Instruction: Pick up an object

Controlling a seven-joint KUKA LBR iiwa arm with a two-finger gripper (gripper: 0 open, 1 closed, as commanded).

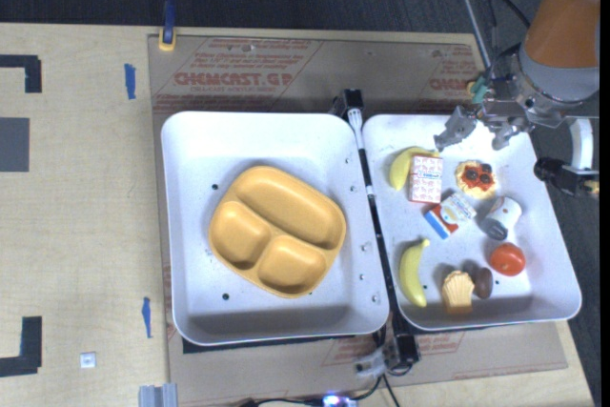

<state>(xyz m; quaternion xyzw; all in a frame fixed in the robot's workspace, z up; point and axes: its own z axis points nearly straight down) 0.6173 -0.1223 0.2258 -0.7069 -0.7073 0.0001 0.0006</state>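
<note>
My gripper (478, 134) hangs open over the far edge of the right bin (562, 286), nothing between its fingers. Below it in that bin lie a banana (399, 166), a small red-and-white carton (426, 178) and a round orange-and-yellow toy (477, 176). Further forward sit a blue-and-white packet (444, 217), a grey-and-white piece (498, 218), a red tomato (507, 258), a second banana (412, 273), and a yellow cupcake-like toy (457, 289) beside a brown piece (481, 281).
The left bin (186, 148) holds a yellow three-compartment tray (276, 229). A black divider bar (370, 195) runs between the bins. Cardboard lies under both, and a thin cable slants down to the wrist at upper right.
</note>
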